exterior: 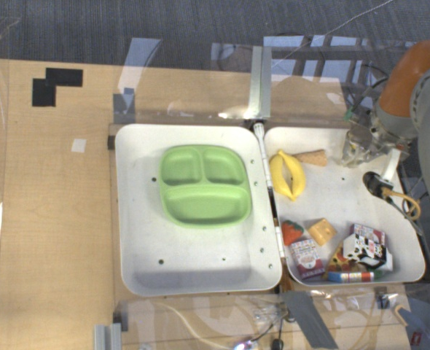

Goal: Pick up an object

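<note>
Over the right bin's [419, 257] far corner the end effector [361, 152] hovers near the back wall, nothing visibly between its parts and I cannot tell its state. Candidate objects sit lower in that bin: banana [288, 173] just beside the divider, small packets and a black-and-white carton [366, 245] clustered at the near edge. Left bin [138, 195] holds a green divided plate [204, 184], likely a drop spot.

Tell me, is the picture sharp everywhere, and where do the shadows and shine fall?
In the camera view, the green tray and banana look fairly crisp; the claw is soft and blurry. A grey shadow lies along the left bin's near edge, and glare streaks show on the clear panel behind the bins.
</note>
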`<action>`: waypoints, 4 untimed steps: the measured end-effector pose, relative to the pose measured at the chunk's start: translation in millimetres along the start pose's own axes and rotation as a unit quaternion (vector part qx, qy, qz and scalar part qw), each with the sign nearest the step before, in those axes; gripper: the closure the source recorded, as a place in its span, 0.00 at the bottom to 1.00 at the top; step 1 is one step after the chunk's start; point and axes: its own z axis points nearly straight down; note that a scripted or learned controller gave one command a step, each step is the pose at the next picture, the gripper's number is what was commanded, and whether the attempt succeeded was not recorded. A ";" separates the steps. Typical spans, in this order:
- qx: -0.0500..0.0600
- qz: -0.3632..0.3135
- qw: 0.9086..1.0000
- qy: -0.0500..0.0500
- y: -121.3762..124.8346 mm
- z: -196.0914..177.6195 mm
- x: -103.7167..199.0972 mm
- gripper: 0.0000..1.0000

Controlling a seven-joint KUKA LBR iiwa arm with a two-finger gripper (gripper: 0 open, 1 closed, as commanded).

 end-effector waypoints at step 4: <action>0.005 0.452 0.892 -0.003 -20.5 -6.8 35.8 1.00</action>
